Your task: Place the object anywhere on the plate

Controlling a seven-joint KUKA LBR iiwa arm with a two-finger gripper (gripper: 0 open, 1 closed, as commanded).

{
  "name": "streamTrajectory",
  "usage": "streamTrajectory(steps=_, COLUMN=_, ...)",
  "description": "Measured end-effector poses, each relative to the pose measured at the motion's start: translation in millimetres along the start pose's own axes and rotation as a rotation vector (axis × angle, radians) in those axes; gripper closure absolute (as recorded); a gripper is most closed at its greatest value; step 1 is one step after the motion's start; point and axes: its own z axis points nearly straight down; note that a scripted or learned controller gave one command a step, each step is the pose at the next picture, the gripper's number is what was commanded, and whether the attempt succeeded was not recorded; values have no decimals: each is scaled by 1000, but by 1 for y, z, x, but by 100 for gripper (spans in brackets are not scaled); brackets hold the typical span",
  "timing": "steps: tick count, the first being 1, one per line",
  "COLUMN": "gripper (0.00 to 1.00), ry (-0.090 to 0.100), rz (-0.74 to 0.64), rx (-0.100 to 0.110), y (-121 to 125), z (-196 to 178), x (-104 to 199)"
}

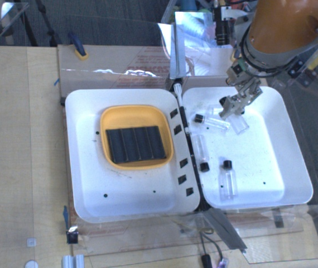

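A yellow plate (pixel 110 118) sits in the left white bin (pixel 83 166), and a black ribbed slab (pixel 135 144) lies flat on it. My gripper (pixel 232 106) hangs low over the upper middle of the right white bin (pixel 284 149). Just below and left of it lies a clear vial with a black cap (pixel 210 121), and a small clear piece (pixel 240 127) lies right beneath it. I see nothing clearly held. The orange band of the arm (pixel 290 13) fills the upper right.
Two more clear black-capped vials lie in the right bin, one by the divider (pixel 201 152) and one near the front (pixel 227 182). Black clips (pixel 180 145) line the ridge between the bins. Clutter and cables sit behind the bins.
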Motion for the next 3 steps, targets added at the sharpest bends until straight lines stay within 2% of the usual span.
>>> streamTrajectory(steps=1, gripper=100, ry=-1, rz=-300, rx=-1, y=-1, z=-5, x=-3)
streamTrajectory(steps=2, gripper=100, ry=-5, rz=-608, rx=-10, y=12, z=25, x=-28)
streamTrajectory(steps=3, gripper=100, ry=-1, rz=-860, rx=-3, y=35, z=0, x=8)
